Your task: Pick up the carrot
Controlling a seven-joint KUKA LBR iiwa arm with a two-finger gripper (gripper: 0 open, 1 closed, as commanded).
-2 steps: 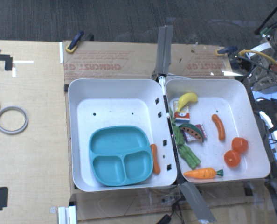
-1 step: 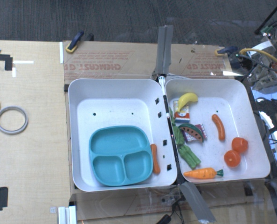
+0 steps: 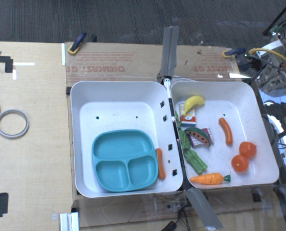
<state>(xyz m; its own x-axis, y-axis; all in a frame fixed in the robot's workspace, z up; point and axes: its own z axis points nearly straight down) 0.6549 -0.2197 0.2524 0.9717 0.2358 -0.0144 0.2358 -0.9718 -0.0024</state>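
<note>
A carrot [image 3: 209,179] lies on its side against the near wall of the right bin [image 3: 258,105]. It is a smooth orange cone, probably plastic, with a small green stub pointing right.

Every place below is given from that carrot. Just up and to its left is a long, dark green, pod-shaped piece [image 3: 191,155], lying at a slant. Up and to the right sit two round, glossy red-orange tomatoes [image 3: 243,156], close together. Farther up, a slim reddish sausage [image 3: 225,130] lies nearly upright in the picture. Left of the sausage is a watermelon slice [image 3: 199,135], with a dark rind and red face, beside a small printed packet [image 3: 188,115]. Farthest up is a curved yellow banana [image 3: 193,102].

To the carrot's left, across the divider, is the left bin [image 3: 114,93], shallow, white and smooth-walled. It holds a teal plastic plate [image 3: 125,160] with three compartments and rounded corners. A second thin orange sausage [image 3: 160,163] lies along the plate's right edge.

Far left, on the pale wooden counter [image 3: 27,81], is a grey ring of tape [image 3: 10,123].

The robot's hand is outside the picture, so whether its fingers are together or apart cannot be told.
</note>
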